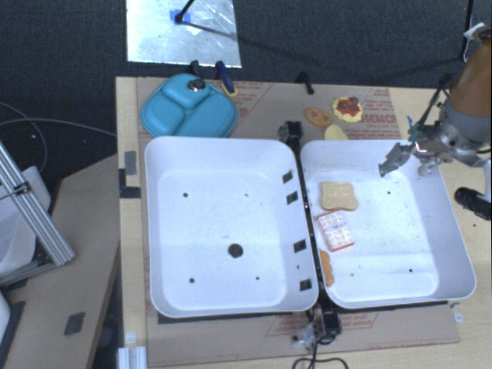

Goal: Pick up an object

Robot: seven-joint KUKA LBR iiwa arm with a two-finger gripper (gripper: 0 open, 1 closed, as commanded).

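The right bin holds a tan slice of toast near its left wall. Just below the toast lies a small red-and-white packet. A thin orange piece lies along that bin's left edge. In the left bin sits a small dark round object. My gripper hangs over the far right part of the right bin, up and to the right of the toast. It is open, with nothing between its fingers.
Behind the bins on the bench are a blue divided dish, a small pizza toy, an orange toy and a pale yellow piece. A silver sheet lies farther back. A black hinge strip separates the bins.
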